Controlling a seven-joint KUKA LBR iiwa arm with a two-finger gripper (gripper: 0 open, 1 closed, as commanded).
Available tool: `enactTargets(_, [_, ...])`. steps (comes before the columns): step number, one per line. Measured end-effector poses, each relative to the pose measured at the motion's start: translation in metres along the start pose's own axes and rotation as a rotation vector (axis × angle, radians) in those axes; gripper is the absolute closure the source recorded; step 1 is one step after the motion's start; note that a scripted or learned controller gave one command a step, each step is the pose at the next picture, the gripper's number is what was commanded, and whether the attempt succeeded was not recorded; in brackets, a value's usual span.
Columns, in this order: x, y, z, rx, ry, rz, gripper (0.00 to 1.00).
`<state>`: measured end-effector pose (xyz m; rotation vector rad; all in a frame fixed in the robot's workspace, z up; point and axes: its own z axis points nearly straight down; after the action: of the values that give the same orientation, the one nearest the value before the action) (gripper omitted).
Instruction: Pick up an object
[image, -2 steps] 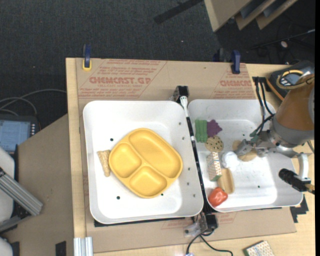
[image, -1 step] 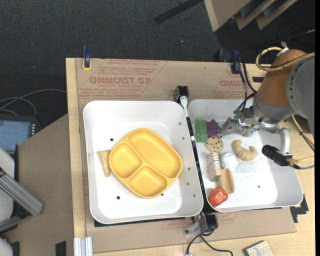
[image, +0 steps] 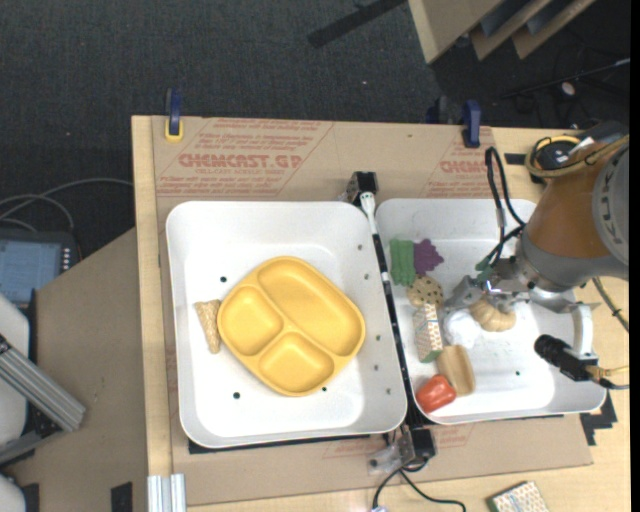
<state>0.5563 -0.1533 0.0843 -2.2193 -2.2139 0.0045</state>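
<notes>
In the right bin (image: 520, 400) lie several toy foods: a green piece (image: 402, 260), a purple grape bunch (image: 428, 255), a round cookie (image: 425, 292), a striped wafer (image: 428, 328), a tan bread roll (image: 458, 368) and a red tomato-like piece (image: 435, 393). My gripper (image: 487, 300) is low in this bin, right over a beige lumpy object (image: 493, 317) and touching or nearly touching it. The arm's wrist hides how the fingers stand.
The left bin (image: 190, 250) holds a yellow three-compartment plate (image: 290, 325) with a tan cracker stick (image: 209, 325) by its left edge. A black clamp (image: 362, 185) sits between the bins at the back. Cables (image: 505, 200) run along the right bin's far side.
</notes>
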Motion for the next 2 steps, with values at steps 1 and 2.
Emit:
enactTargets(1, [0.029, 0.069, -0.001, -0.013, -0.004, -0.008, 0.0])
enactTargets(2, [0.034, 0.113, -0.002, -0.012, -0.004, -0.005, 0.0])
